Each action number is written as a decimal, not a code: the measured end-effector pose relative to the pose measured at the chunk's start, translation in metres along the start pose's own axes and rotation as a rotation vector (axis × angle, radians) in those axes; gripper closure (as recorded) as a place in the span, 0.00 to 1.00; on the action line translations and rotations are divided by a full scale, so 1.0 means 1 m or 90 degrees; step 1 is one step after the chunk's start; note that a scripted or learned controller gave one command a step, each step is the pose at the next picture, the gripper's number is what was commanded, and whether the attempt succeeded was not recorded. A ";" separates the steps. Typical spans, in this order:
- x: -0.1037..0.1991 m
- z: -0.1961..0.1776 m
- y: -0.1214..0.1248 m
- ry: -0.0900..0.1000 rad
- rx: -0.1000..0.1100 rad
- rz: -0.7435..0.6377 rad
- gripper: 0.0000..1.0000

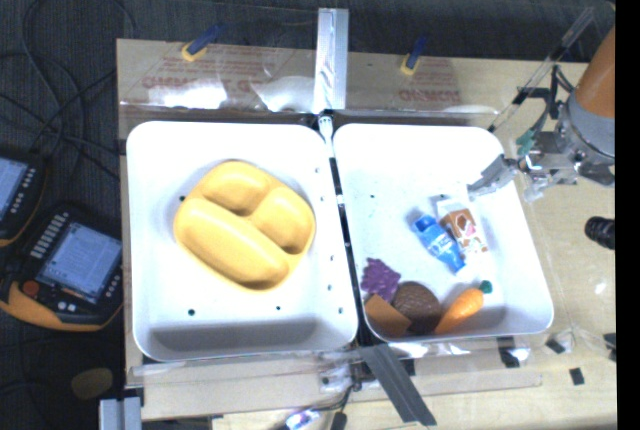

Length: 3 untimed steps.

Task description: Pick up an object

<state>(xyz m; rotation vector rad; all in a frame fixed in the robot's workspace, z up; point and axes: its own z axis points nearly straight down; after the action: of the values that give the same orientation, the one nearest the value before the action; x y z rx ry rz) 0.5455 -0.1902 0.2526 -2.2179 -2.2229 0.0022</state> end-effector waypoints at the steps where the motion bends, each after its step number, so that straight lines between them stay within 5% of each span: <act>1: 0.035 0.124 0.002 -0.003 -0.010 0.055 0.00; 2: 0.030 0.142 0.014 -0.018 -0.032 -0.153 0.00; 3: 0.013 0.141 -0.005 -0.018 -0.043 -0.198 0.00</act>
<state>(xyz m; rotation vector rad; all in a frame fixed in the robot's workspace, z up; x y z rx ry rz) 0.5403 -0.1771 0.1111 -1.8857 -2.5940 -0.0437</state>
